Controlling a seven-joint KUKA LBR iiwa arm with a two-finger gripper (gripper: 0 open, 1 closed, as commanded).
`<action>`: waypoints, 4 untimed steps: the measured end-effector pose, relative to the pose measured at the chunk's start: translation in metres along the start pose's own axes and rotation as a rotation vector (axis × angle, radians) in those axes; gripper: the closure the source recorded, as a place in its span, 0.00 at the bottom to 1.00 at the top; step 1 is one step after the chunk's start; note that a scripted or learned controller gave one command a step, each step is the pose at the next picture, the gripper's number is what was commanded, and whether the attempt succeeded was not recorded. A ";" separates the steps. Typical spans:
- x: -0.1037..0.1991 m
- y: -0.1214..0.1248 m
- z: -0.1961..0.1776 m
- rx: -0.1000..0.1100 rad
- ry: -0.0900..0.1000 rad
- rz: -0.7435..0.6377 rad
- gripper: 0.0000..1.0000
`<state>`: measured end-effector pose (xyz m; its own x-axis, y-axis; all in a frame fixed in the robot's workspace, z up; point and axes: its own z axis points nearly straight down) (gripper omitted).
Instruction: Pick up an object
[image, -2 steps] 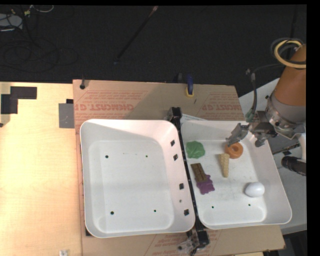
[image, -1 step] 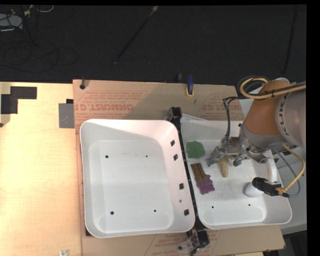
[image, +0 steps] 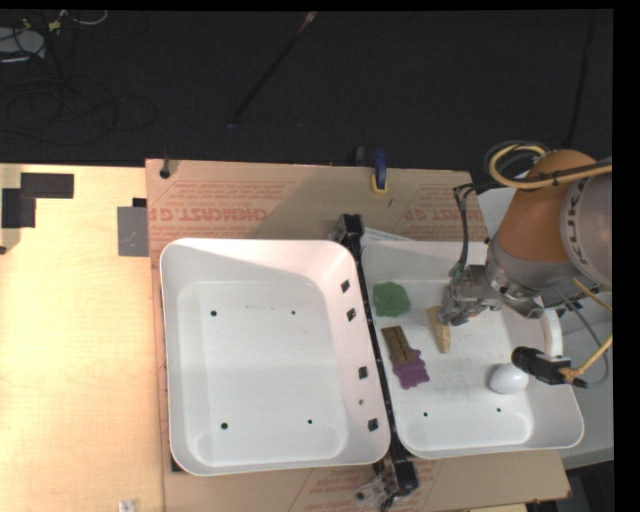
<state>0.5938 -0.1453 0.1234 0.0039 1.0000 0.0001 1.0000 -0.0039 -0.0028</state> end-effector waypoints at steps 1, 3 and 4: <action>-0.003 -0.001 -0.010 0.001 0.000 0.007 1.00; -0.007 -0.002 -0.028 0.003 0.000 0.018 1.00; 0.033 -0.096 -0.087 0.001 0.003 -0.002 1.00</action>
<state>0.4985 -0.1118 0.2111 0.0019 1.0000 0.0033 1.0000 -0.0019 -0.0034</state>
